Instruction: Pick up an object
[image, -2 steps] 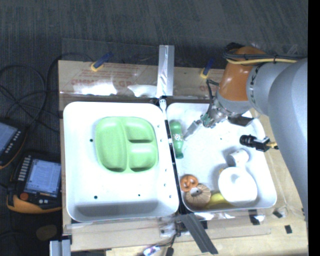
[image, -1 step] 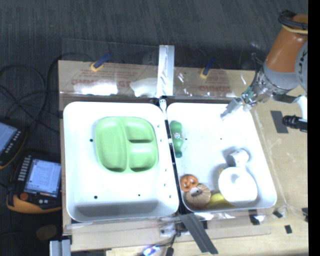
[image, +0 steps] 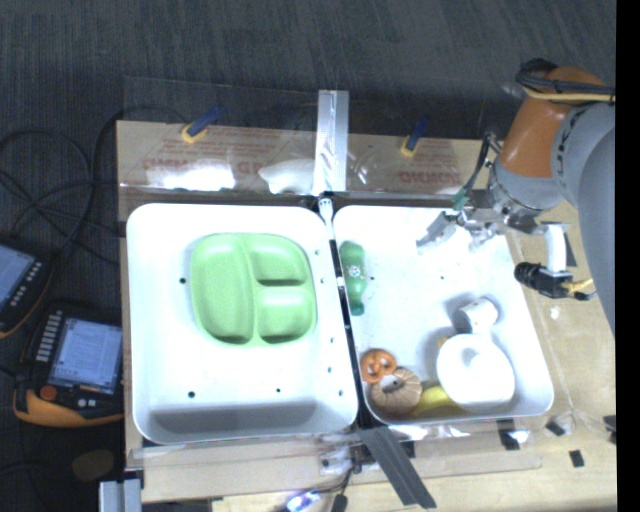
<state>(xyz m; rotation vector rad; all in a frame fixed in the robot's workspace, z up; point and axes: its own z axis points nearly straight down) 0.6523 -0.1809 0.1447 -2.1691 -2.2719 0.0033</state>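
The bench (image: 150, 165) bears two white bins (image: 165, 400) side by side.

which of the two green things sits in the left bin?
The green divided tray, lying flat in the left bin. The other green one, a small bottle-like object, lies in the right bin against the divider between them.

Two white bins (image: 140, 300), one green divided tray (image: 255, 285), one green bottle (image: 352, 270), one white mug (image: 475, 365).
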